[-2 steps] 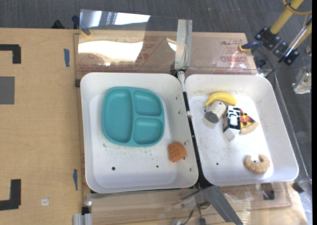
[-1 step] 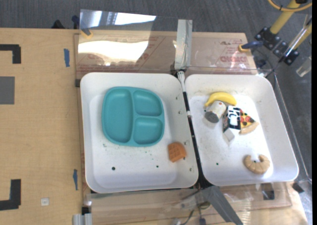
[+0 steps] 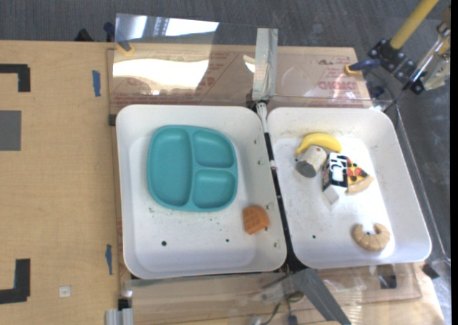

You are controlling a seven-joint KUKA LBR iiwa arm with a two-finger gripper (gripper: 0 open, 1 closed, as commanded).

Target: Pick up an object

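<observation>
at the near edge of the right bin (image 3: 408, 173) lies a tan croissant-shaped pastry (image 3: 371, 236), close to the front right corner. in the left bin (image 3: 132, 173), near its front and close to the divider between the two bins, sits a small orange-brown lump (image 3: 255, 219). just beyond it a teal divided plate (image 3: 192, 167) with three compartments lies flat in the middle of that bin. further back in the right bin a cluster sits together: a pizza slice toy (image 3: 356, 177) touching a black-and-white patterned piece (image 3: 335, 170), a small grey cylinder (image 3: 308, 167) to their left, and a yellow banana (image 3: 319, 143) arching just behind them. beyond the bins, clear plastic sheets stand on the tabletop (image 3: 57, 173).
</observation>
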